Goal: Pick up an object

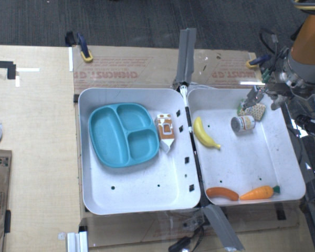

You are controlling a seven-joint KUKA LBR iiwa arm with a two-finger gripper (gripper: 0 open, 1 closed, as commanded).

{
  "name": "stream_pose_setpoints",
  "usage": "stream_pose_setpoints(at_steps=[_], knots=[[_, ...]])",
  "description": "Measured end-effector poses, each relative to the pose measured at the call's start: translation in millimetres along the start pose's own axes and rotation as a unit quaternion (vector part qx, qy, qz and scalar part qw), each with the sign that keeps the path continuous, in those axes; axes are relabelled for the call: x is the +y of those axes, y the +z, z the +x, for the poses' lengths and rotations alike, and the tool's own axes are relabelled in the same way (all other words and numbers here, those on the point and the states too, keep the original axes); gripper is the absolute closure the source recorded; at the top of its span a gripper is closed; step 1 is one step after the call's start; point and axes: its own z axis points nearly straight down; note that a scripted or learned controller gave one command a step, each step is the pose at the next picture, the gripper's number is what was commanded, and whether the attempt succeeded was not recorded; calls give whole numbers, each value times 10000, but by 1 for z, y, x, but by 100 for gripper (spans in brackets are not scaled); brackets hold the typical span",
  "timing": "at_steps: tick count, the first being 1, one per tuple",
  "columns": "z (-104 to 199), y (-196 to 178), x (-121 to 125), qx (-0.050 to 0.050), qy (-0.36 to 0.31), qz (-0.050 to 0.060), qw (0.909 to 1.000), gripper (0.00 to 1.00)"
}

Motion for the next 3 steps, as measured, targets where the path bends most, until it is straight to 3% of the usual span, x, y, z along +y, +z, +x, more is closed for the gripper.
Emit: stream_pose_setpoints(at_steps=[1, 2, 3], knots=[[4, 113, 13, -4, -91, -26, 10000, 0], [16, 85, 7, -2, -98, -25, 9999, 0], [-27, 137, -3, 0, -333, -5, 9994, 0]])
